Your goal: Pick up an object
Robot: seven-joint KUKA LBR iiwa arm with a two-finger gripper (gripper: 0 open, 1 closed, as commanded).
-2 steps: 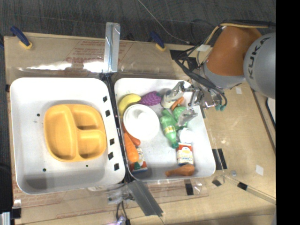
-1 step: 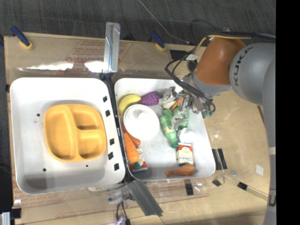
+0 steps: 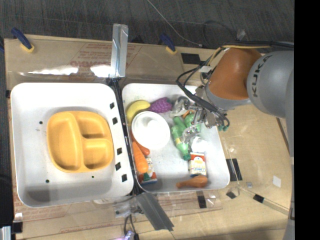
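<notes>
Over the right bin [image 3: 216,156], crowded with loose pickable items: gripper [image 3: 192,124], finger state not discernible, poised low at the green bottle [image 3: 179,134] for a grasp.

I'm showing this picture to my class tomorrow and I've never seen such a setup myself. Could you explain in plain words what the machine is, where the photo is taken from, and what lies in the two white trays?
The photo comes from one fixed camera above a bench, looking down at a slant. The grey machine with the orange band is a robot arm reaching in from the right. Its gripper, a two-finger claw, hangs over the right bin; whether it holds anything cannot be told here.

The left bin holds a yellow divided tray. The right bin holds toy foods and dishes: a white bowl, a banana, purple grapes, a carrot, a green item, a small bottle, and an orange-brown piece near the front edge.

Its job is to pick up one object.
</notes>
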